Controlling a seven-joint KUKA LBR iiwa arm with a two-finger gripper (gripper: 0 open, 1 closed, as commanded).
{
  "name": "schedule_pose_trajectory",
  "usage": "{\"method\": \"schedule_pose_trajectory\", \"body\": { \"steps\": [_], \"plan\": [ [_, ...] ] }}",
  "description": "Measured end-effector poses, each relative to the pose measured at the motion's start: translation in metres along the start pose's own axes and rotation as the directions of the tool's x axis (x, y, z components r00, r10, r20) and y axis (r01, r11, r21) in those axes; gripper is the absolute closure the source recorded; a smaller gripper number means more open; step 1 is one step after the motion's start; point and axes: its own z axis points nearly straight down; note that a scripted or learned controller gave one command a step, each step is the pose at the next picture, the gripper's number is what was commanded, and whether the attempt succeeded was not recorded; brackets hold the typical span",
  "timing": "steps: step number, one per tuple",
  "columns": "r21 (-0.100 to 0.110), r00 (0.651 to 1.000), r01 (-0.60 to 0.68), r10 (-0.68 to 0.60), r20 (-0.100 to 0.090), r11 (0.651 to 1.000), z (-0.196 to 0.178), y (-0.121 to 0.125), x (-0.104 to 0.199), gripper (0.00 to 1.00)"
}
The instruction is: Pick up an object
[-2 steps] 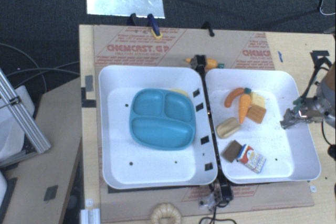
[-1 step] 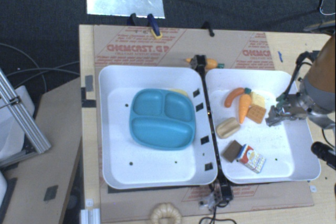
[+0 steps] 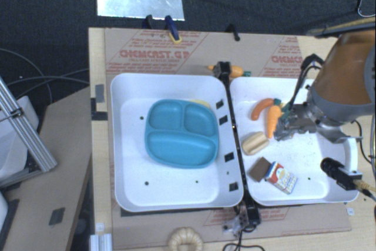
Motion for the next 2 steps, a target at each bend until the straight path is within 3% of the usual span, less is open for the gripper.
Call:
{"method": "schedule_pose_trajectory", "body": {
  "steps": [2],
  "plan": [
    [0.001, 1.0, 0.001, -0.001, -0.001, 1.0, 0.016, 0.021, 0.116, 1.0]
  ]
}}
